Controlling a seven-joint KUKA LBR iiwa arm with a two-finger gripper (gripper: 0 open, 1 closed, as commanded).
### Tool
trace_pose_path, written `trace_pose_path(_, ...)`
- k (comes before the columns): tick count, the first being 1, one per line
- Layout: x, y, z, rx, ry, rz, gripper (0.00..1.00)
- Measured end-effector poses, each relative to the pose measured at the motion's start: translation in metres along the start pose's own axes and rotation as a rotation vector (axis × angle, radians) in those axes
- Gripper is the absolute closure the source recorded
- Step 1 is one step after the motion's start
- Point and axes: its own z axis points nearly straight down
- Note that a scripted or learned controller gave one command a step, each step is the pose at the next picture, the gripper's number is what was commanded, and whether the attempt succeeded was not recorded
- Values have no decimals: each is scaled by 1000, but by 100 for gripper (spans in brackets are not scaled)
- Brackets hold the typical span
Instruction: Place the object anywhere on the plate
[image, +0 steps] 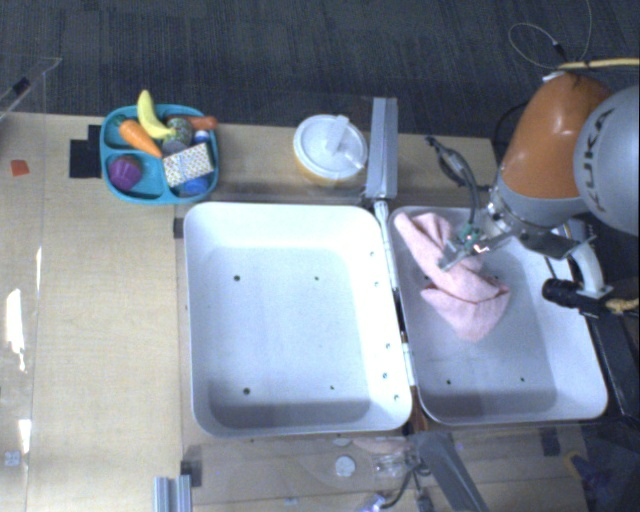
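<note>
A crumpled pink cloth (458, 283) lies in the right bin (520, 385), spread from its back left corner toward the middle. My gripper (458, 255) reaches in from the right and is down on the cloth's upper middle, touching its folds. The arm's orange band (550, 125) and grey wrist hang over the bin's back right part. A blue divided plate (112, 150) sits on the bench at the far back left, well apart from both bins; it carries a toy banana (151, 116), a carrot (138, 137) and other small items.
The left bin (290, 315) stands between the cloth and the blue plate. A round white lidded container (330, 148) rests behind the bins near a grey post (379, 150). Black cables run along the right bin's right side.
</note>
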Motion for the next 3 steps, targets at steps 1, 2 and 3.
trace_pose_path(1, 0, 4, -40, -2, 0, -7, 100)
trace_pose_path(2, 36, 37, -51, -3, 0, -412, 100)
trace_pose_path(3, 68, 69, -42, -5, 1, -816, 100)
